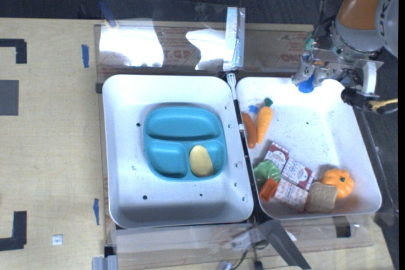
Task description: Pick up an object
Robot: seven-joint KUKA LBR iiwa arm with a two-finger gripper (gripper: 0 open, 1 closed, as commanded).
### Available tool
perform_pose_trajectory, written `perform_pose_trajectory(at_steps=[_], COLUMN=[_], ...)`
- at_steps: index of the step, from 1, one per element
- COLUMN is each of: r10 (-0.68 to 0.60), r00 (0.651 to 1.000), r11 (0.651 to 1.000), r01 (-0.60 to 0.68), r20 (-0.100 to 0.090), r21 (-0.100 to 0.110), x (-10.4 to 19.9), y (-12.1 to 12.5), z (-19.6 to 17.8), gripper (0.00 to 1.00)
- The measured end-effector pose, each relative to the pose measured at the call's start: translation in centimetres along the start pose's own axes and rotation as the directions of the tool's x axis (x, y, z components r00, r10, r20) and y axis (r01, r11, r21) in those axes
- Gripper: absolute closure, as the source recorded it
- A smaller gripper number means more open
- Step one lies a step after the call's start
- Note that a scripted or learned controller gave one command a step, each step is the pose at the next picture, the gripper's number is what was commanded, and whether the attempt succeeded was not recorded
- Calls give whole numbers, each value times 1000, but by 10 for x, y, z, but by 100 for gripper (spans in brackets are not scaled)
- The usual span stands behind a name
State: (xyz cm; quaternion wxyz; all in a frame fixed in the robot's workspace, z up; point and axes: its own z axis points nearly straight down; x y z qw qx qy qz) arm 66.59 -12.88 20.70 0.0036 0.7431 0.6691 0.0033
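Gripper (314, 73) above far edge of right bin (354, 129), fingers' spacing unclear. Carrot (264, 123), pumpkin (338, 181) below. Potato (201, 160) in blue tray (174, 126).

arm (370, 6) getting cut off by right edge in upper right of frame, so most of it not showing. gripper (314, 76) looking tiny and blurry by far rim of right bin (361, 136), can't tell finger state. red item (269, 188) in lower middle sitting half under green thing (266, 170) and printed packet (292, 179), can't make out what it is. glare washing out clear panel (171, 41) at upper middle.
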Motion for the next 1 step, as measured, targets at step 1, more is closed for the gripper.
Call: perform_pose_trajectory(at_steps=[1], r10=[-37], r00=[999], r11=[999], r01=[37], r20=[-2], r21=[9], x=[52], y=[-47], z=[-17], gripper=[100])
